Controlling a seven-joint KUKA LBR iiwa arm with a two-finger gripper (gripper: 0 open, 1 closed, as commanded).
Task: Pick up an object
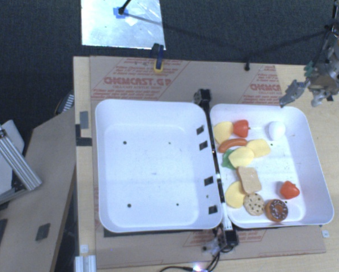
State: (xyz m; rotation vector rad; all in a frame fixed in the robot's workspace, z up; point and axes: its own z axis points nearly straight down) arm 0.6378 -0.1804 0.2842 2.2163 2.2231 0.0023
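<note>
Red "CHEMCAST GP" lettering repeats across the brown sheet [135,79] under both white bins, on a wooden bench over dark carpet. The gripper [304,93] hangs at upper right, jaws spread wide, holding nothing. Toy foods, including a donut [277,209], fill the right bin [313,146].

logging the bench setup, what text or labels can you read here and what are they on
"CHEMCAST GP", red print on the brown board under the bins, readable at upper left.
The same red print recurs at the board's upper right near the right bin and along its front edge: too blurred to read.
No text on the toy foods.
</note>
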